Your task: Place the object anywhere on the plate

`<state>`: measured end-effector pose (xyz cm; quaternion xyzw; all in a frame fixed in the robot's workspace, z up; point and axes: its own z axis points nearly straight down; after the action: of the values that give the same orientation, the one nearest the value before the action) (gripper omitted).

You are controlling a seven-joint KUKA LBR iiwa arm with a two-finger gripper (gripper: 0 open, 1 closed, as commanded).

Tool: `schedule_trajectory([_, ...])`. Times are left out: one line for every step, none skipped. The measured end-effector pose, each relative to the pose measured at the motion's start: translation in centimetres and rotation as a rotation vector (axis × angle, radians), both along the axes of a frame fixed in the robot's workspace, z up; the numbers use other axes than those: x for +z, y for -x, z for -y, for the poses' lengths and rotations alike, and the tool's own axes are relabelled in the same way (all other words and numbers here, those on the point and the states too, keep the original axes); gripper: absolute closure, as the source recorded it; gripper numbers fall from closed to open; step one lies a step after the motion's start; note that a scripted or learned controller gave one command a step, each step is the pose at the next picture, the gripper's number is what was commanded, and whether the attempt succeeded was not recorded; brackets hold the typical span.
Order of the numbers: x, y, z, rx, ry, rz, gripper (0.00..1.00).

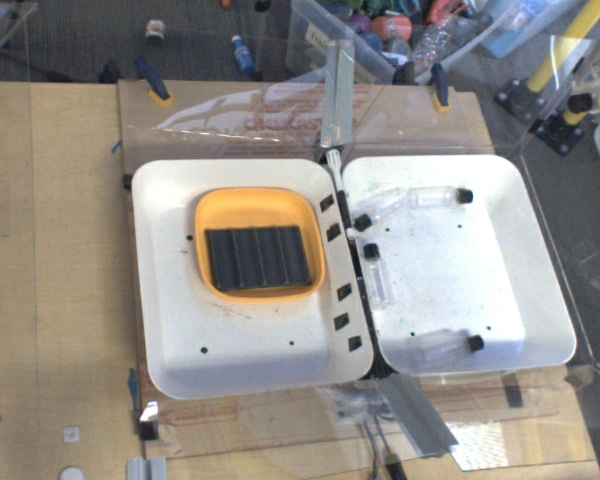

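Can't tell my gripper's state from here; the black ribbed block (258,258) lies flat on the orange plate (252,200), roughly centred on it, with the clear vials (376,280) well to the plate's right, in the other bin (500,268).

robot body | colours: cannot tell | shape: cannot tell | cables, screws, markings: cannot tell

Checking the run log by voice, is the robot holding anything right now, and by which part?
Nothing is seen held. The dark ridged object lies on the orange plate in the left bin, with no fingers on it.
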<state>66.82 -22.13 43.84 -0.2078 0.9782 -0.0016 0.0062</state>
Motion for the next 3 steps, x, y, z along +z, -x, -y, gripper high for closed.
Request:
schedule_trajectory([-0.01,0.02,0.06,0.354,0.004,0.0,1.0])
schedule_trajectory([-0.04,0.02,0.04,0.674,0.007,0.0,1.0])
schedule_trajectory([-0.08,0.02,0.03,0.948,0.009,0.0,1.0])
